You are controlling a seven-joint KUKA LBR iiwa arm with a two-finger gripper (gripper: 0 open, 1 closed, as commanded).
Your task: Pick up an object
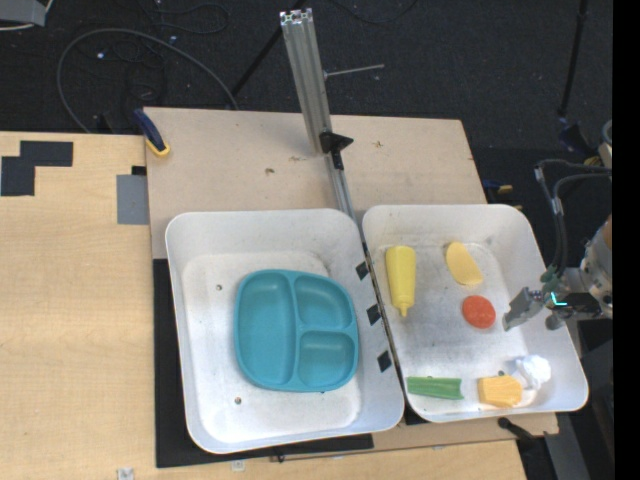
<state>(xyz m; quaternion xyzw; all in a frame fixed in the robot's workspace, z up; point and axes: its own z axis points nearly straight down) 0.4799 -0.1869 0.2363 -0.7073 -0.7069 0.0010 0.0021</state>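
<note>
Tomato (479,312) lies loose in the right bin (440,223), nearest the gripper (527,308) poised at the rim; its fingers' spread I cannot tell.

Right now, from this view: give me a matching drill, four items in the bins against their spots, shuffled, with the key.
Items:
1. teal divided plate
2. yellow bottle
3. red ball
4. green piece

Places:
A. right bin, near front edge
B. left bin, middle
C. right bin, close to the gripper
D. right bin, along its left wall

Pairs: 1-B, 2-D, 3-C, 4-A
</note>
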